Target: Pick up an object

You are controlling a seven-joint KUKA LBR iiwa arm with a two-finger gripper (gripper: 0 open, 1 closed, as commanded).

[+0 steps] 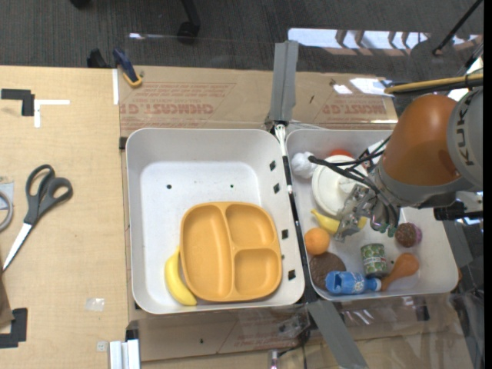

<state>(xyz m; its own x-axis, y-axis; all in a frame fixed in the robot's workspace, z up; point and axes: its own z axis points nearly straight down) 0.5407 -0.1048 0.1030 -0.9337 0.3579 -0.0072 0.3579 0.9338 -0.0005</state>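
Where bins meet, one tray (231,250), two bananas (177,280)

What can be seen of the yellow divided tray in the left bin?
The yellow tray looks like smooth moulded plastic with rounded corners and three compartments, one long and two smaller. It lies flat, slightly rotated, in the near part of the left bin. A banana lies against, partly under, its left edge.

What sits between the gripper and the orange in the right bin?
Nothing visible blocks it. The gripper hangs over the right bin, with the orange just to its left; a yellow banana piece lies right beside that path.
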